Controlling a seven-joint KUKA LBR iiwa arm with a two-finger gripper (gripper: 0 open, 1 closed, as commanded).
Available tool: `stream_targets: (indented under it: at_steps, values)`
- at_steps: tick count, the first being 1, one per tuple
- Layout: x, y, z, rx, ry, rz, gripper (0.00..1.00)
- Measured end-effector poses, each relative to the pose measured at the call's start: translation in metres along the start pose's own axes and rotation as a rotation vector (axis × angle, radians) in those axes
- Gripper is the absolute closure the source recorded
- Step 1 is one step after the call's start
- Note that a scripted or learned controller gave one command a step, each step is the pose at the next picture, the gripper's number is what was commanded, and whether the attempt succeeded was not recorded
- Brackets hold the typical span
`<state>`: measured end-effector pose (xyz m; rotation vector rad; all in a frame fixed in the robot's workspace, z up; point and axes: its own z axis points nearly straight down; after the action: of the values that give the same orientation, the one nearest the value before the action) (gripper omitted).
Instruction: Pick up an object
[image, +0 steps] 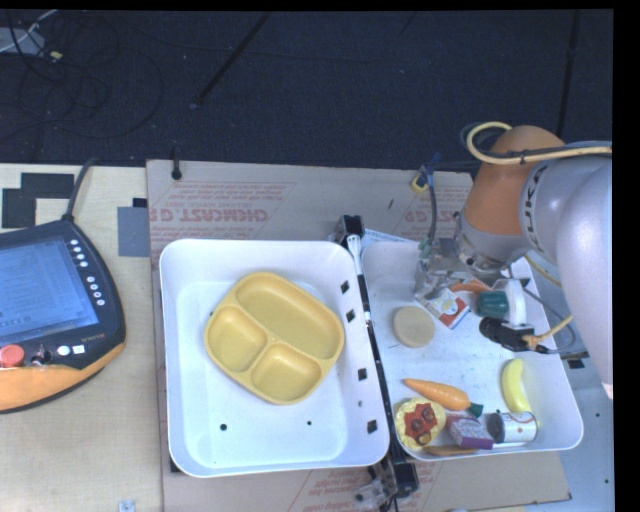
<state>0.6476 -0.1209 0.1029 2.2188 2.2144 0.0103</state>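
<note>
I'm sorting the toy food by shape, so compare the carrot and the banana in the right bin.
The carrot is orange with a green tip; the banana is yellow. The carrot lies nearly crosswise near the bin's middle front, while the banana runs front to back near the right wall. The carrot tapers straight; the banana curves. Both lie flat and apart from the hand.

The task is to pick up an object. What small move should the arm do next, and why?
Probably lower a little and close. The claw sits low in the right bin, at its far side, close to a small red-and-white item and a round tan disc. No object is visibly between its fingers, so nothing looks held yet.
</note>
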Motion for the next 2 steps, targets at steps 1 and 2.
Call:
stream_targets:
  at_steps: [1,2]
  values:
    - [0.000,0.000,0.000,0.000,0.000,0.000,0.00]
    - [0.022,-0.021,0.009,-0.005,-0.008,-0.003,0.00]
